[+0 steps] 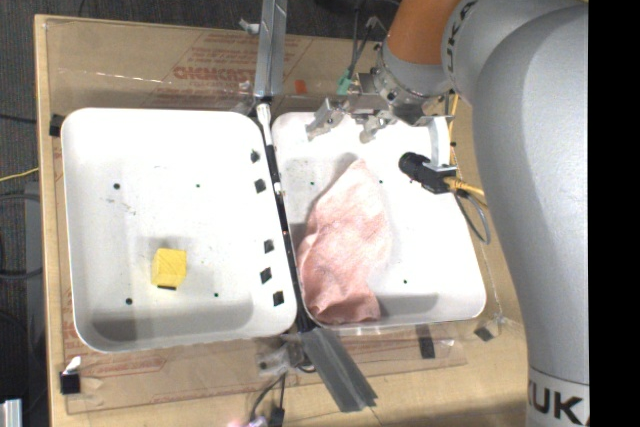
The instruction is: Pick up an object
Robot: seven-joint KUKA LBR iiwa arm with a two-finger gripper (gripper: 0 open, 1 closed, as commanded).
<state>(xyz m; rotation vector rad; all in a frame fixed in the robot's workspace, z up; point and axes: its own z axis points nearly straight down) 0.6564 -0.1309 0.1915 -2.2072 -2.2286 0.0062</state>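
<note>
Cloth [345, 245], pink and crumpled, lies in the right bin [440, 300], bunched against the divider side and running from about the bin's centre down toward its 6 o'clock wall; its upper tip points toward 12 o'clock. Yellow block [169, 268], small and squarish, sits alone in the left bin [100, 155] at roughly 7 o'clock from that bin's centre, well apart from the walls. Gripper [347, 121] hangs over the 12 o'clock edge of the right bin, near its upper-left corner; two pale fingers [322, 119] show spread apart with open space between them, nothing between them. The cloth's upper tip lies just at 6 o'clock of the gripper, with a strip of bare white floor between the two, so no contact is seen. Arm [520, 165], grey with an orange band [425, 10] above the wrist, enters from 3 o'clock and covers the right side of the bench. A black fitting [425, 172] with a yellow-tipped cable juts over the right bin at about 2 o'clock from the cloth. A grey metal bar [268, 45] stands at 12 o'clock on the seam between the bins; another [335, 370] lies at 6 o'clock. Bench top [140, 55] is pale wood with red printed lettering.
</note>
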